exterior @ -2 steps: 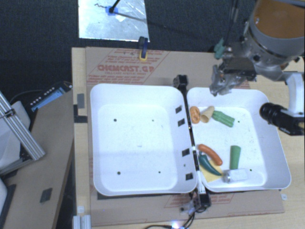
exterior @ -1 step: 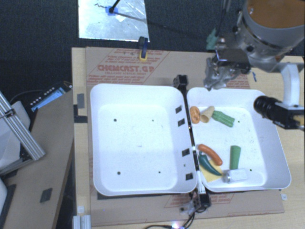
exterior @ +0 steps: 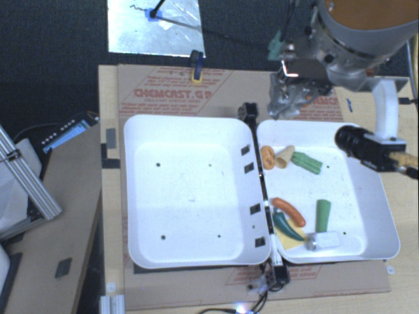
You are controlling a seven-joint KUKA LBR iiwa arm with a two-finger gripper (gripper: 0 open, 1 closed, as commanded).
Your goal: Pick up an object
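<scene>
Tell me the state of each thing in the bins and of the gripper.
gripper: above the right bin's far edge, nothing between its fingers
orange sausage: lying flat
green cylinder: lying flat
green ridged piece: lying flat
left bin: holds no object
right bin: holds all the objects

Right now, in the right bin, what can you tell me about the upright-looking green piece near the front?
The green cylinder is a short, matte, plain green piece, plastic by the look of it, with a flat top end. It lies in the right bin, toward the front, its long axis running nearly front to back in the view. Its near end meets or overlaps a pale silvery object; whether they truly touch is unclear. The orange sausage-shaped piece lies apart on its left.
</scene>
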